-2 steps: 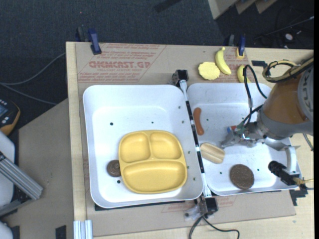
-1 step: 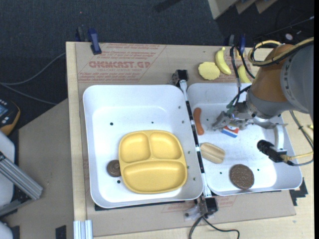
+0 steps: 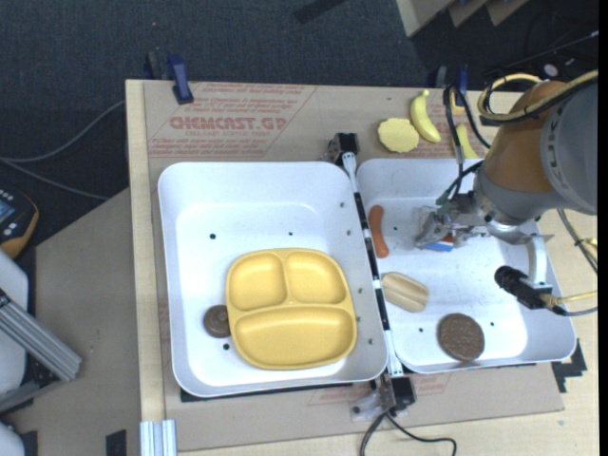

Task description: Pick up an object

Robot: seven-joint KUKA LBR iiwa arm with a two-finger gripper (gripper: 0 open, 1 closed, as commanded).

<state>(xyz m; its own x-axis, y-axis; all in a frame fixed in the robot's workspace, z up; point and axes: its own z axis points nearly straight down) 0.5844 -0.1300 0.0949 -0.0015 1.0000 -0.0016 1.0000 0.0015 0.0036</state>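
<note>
The arm is reaching in from the right, and the pincer (image 3: 445, 230) is hanging low in the right bin (image 3: 541, 345), right over something small and blue (image 3: 439, 245); how wide it's standing, I cannot tell. A hot dog (image 3: 379, 231) is lying by the bin's left wall, a bread roll (image 3: 405, 292) and a brown cookie (image 3: 461, 336) nearer me. Over in the left bin (image 3: 185, 283), a yellow divided plate (image 3: 288, 308) is sitting.

One fixed camera looks down at a slant on both white bins (image 3: 180, 255) from above.
</note>
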